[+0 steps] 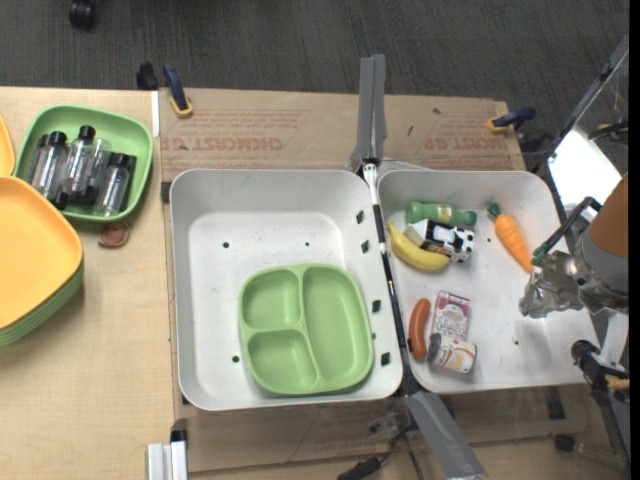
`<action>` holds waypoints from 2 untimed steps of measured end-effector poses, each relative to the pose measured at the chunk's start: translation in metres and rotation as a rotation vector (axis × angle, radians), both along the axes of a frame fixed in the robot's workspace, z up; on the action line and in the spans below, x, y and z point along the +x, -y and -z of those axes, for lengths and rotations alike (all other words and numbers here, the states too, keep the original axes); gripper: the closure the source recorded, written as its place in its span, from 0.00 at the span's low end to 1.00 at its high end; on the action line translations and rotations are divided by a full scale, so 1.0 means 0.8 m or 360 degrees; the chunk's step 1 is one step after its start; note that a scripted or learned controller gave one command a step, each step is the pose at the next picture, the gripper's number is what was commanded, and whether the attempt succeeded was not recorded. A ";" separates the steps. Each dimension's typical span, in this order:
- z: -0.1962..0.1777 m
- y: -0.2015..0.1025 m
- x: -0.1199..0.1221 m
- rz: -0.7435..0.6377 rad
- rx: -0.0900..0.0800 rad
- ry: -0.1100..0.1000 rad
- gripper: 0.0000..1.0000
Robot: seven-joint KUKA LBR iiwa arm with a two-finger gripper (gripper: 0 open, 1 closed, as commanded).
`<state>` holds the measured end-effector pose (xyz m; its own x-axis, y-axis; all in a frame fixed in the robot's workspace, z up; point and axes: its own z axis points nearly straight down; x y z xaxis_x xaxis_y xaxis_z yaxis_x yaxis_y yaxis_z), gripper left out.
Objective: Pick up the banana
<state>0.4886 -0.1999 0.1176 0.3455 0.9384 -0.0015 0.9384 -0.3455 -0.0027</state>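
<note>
Where the right bin [540,363] meets its left wall, upper part: banana [415,251], long axis slanting down-right, touching the cow toy [448,239]. Tool [545,293]: over that bin's right side, well apart; banana lies leftward and slightly up; finger state cannot be told.

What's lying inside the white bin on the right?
The right bin holds a banana, green bottle, cow toy, carrot, sausage and small carton. Anything beneath them is hidden.

Single fixed camera above bench [120,368], looking down at slant, both bins [200,208] in frame, moderately far
</note>
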 end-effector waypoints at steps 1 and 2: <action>-0.087 0.008 0.012 0.0553 -0.0003 -0.0001 1.00; 0.033 -0.026 0.030 0.0546 -0.0001 -0.0001 1.00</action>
